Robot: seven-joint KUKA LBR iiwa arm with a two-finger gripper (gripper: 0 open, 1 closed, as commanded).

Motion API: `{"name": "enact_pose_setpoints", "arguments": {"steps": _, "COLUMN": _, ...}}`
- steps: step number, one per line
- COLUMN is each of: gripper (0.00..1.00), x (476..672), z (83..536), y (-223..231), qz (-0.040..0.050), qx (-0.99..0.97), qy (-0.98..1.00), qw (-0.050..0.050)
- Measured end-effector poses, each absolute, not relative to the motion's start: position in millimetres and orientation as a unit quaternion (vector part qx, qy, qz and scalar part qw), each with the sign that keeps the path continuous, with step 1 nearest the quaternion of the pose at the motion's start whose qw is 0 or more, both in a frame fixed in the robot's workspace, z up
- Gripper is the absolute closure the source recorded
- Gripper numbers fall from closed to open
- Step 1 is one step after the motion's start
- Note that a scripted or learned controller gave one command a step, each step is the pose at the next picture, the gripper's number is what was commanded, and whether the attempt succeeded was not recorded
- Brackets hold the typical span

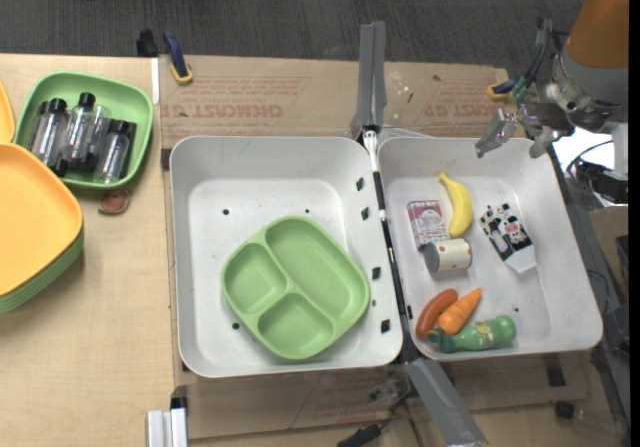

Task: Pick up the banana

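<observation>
Banana [457, 204] position: right bin [560, 335], upper-centre area, lying roughly lengthwise top to bottom with its curve bowed toward the right of the frame. Its lower end sits just beside a pink-and-white packet [427, 223] on its left and just above a small white cylindrical container [448, 255]. A black-and-white patterned box [507, 235] lies to its right, apart from it.

Gripper [516, 130] position: upper right of the frame, above the top right corner of the right bin, well apart from the banana. Both fingers are spread with a clear gap between them, and nothing sits in that gap. The grey arm with its orange band [603, 15] extends up toward the right edge.

Lower part of the right bin: a red-orange pepper [436, 311], a carrot [460, 309] and a green bottle [480, 334], clustered together.

Left bin [200, 185]: a green divided tray [293, 286] rests at its centre.

Left of the frame, on the bench: a green dish [35, 95] holding small dark-capped bottles [80, 138], and a stack of orange plates [35, 230].
</observation>
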State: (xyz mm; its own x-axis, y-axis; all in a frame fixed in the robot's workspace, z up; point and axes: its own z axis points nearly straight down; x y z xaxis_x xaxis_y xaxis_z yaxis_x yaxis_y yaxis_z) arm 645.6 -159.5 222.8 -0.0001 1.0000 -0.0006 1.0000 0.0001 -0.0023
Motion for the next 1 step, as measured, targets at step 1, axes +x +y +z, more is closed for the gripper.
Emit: {"name": "enact_pose_setpoints", "arguments": {"steps": 1, "gripper": 0.00, "x": 658.9, "z": 92.0, "y": -130.6, "qz": 0.0003, "qx": -0.677, "qy": -0.736, "qw": 0.000}}
